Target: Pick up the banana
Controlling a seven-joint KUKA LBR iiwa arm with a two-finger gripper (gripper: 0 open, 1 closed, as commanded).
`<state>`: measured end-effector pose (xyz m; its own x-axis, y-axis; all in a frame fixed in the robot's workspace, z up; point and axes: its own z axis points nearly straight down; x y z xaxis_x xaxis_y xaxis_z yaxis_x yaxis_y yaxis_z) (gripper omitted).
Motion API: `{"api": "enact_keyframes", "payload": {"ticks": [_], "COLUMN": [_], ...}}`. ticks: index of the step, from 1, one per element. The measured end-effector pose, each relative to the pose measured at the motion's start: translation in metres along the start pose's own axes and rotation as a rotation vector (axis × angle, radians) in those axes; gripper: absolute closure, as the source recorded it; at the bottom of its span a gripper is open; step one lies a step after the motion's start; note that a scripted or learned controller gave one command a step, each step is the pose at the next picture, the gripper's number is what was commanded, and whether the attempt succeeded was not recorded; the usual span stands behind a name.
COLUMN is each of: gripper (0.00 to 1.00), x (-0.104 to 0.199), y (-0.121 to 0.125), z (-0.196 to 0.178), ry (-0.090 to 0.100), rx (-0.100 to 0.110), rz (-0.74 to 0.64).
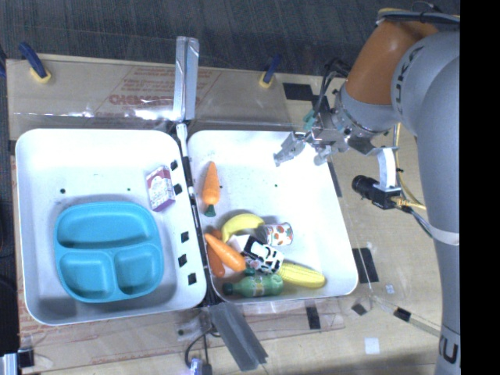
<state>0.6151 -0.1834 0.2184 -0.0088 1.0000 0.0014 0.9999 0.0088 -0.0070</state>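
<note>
My jaws hang apart, nothing between them, over the right bin's far corner. Banana lies well below-left of my jaws, among carrots and a can.

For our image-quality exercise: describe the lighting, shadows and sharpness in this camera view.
Camera view: even, soft light; the blue tray casts a faint shadow on the left bin; the banana reads clearly; the gripper looks slightly blurred; no strong glare.

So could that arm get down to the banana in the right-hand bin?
Probably yes. The tool hangs above the bin's far side, and the banana lies bare on top, though a carrot and small can crowd it.
</note>
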Motion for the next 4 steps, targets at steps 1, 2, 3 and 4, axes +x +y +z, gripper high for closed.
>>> {"api": "enact_keyframes", "payload": {"ticks": [1, 2, 3, 4], "gripper": [0.0, 0.0, 1.0, 0.0], "x": [0.077, 0.078, 0.078, 0.078], "y": [-0.008, -0.086, -0.085, -0.085], "z": [0.118, 0.13, 0.121, 0.121], "ry": [-0.003, 0.0, 0.0, 0.0], "rx": [-0.004, -0.002, 0.0, 0.0], "rz": [-0.418, -0.343, -0.347, -0.347]}}
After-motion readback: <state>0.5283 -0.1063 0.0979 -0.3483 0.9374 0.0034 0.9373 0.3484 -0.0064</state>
